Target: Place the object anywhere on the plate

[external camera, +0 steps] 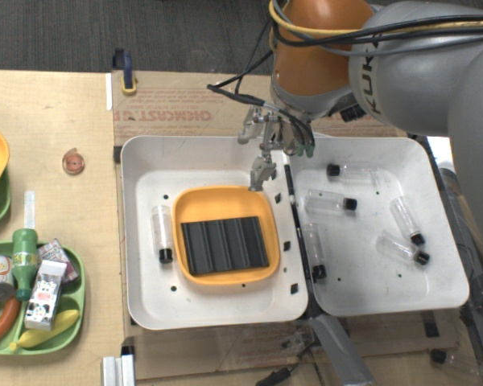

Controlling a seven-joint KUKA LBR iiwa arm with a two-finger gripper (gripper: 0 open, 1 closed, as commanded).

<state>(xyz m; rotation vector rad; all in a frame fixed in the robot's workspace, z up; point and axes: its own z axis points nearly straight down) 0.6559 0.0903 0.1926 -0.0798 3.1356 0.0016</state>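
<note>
The gripper (263,170) hangs over the back edge of the left bin (137,215), just above the far rim of the yellow plate (224,203); whether its grip is released or clenched, I cannot tell; nothing shows in its grasp. A clear tube with a black cap (161,233) lies in the left bin just left of the plate, well apart from the gripper; a dark ridged block (224,244) rests on the plate. More clear tubes (402,219) lie scattered in the right bin (435,288), to the gripper's right.
</note>
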